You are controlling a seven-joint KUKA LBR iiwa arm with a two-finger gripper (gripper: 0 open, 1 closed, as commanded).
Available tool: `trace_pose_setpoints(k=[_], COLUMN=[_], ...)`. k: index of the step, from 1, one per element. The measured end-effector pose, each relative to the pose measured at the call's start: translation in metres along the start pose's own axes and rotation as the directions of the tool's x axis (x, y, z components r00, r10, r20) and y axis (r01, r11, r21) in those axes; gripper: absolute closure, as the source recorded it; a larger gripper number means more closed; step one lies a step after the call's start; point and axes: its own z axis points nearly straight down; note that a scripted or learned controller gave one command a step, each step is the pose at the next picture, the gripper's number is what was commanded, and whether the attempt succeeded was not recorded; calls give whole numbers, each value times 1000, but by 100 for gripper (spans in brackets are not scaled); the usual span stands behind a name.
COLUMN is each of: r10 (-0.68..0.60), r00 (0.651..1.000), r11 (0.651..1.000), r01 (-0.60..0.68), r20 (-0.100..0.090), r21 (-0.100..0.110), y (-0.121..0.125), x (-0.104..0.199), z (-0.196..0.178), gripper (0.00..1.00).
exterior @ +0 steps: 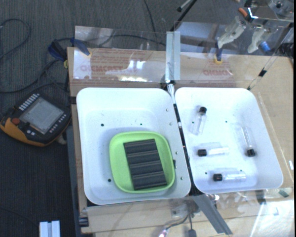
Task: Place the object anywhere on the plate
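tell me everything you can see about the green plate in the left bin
The green plate is a light green, squarish dish with rounded corners and a raised rim, plastic by the look of it. It lies flat on the floor of the left white bin, toward the bin's near side and slightly turned. A dark grey ribbed block rests on it, covering most of its middle and right part, so the green shows mainly along the rim and left side.
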Motion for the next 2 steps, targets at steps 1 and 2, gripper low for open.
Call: trace_pose_setpoints(k=[1,2], r10=[-4,-51], r00=[1000,999], r11=[1000,999], r01=[4,51], r20=[0,0], r21=[0,0], y=[1,1], x=[-21,-48], z=[0,0], gripper=[0,0])
